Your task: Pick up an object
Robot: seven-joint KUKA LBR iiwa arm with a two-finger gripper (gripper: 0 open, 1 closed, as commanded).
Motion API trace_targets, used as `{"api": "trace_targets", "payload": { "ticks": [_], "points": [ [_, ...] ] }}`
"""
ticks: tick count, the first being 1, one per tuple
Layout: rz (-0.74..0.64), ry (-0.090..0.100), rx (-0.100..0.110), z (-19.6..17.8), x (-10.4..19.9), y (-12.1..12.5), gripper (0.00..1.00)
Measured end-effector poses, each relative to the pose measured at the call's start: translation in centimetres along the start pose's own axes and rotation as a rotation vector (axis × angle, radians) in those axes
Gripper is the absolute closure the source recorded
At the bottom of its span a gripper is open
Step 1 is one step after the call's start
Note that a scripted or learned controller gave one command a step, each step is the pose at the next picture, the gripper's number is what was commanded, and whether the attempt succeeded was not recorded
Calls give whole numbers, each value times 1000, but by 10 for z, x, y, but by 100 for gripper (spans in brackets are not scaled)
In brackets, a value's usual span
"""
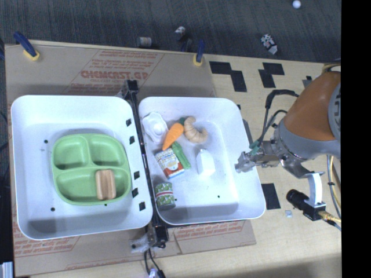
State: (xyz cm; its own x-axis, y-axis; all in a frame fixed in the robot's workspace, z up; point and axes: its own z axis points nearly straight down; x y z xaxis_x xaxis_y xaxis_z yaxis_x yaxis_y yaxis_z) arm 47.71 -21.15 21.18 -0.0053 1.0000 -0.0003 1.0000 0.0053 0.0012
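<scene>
The right bin (232, 204) holds a loose cluster of items: an orange carrot (173, 135), a tan croissant-shaped piece (196, 131), a white cup (153, 124), a small red and white carton (170, 163), a green stick (181, 154), a white block (205, 163) and a small green can (164, 196) near the front left corner. My gripper (246, 161) hovers over the bin's right rim, to the right of the white block, with nothing seen in it.
In the left bin (29, 114) lies a green divided plate (69, 155) with a brown hot-dog bun (105, 184) in its front right compartment. The grey and orange arm (316, 117) fills the bench to the right of the bins. A black divider (139, 149) runs between the bins.
</scene>
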Motion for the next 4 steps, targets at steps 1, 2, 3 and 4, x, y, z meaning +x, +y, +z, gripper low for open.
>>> {"api": "trace_targets", "payload": {
  "ticks": [1, 2, 3, 4],
  "points": [
    [0, -1, -1, -2, 0, 0, 100],
    [0, 1, 2, 0, 0, 0, 100],
    [0, 1, 3, 1, 0, 0, 100],
    [-2, 1, 3, -5, 19, 0, 100]
  ]
}}
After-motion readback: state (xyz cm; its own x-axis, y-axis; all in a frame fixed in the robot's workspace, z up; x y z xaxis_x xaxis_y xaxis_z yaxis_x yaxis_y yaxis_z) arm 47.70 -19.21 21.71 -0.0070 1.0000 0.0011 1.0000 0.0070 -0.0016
